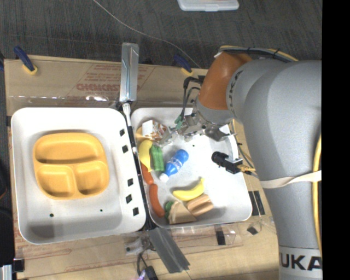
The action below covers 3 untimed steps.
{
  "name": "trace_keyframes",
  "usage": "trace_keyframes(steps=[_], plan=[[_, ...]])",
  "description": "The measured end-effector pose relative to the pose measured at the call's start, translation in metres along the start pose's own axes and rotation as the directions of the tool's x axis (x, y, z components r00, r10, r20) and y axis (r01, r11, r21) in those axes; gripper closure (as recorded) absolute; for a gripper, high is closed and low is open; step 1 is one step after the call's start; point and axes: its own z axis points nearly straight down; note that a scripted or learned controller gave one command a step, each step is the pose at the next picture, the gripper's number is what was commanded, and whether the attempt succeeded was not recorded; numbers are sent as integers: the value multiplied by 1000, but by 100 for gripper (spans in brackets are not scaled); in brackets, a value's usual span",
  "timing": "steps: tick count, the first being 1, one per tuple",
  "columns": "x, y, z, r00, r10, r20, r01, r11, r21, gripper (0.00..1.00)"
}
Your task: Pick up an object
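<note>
Banana (188,192), curved, smooth, lies near plastic bottle (175,163).

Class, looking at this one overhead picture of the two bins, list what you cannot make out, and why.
All in the camera view:
- right bin: part of its right wall is hidden by the arm.
- crinkly packet: print too small and blurred to read.
- pale flat thing: cut off by the top edge.

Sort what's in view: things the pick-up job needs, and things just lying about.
Job: hand; right bin; banana; blue bottle; green object.
Lying about: yellow tray; left bin; blue clamp.
</note>
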Motion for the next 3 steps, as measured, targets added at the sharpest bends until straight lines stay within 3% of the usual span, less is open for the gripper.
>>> trace_keyframes(steps=[1, 2, 3], plan=[[23, -47, 11, 999, -36, 0, 36, 999, -8, 0], [-1, -66, -7, 1000, -29, 1, 29, 1000, -10, 0], [-1, -65, -17, 999, -34, 0, 34, 999, -10, 100]])
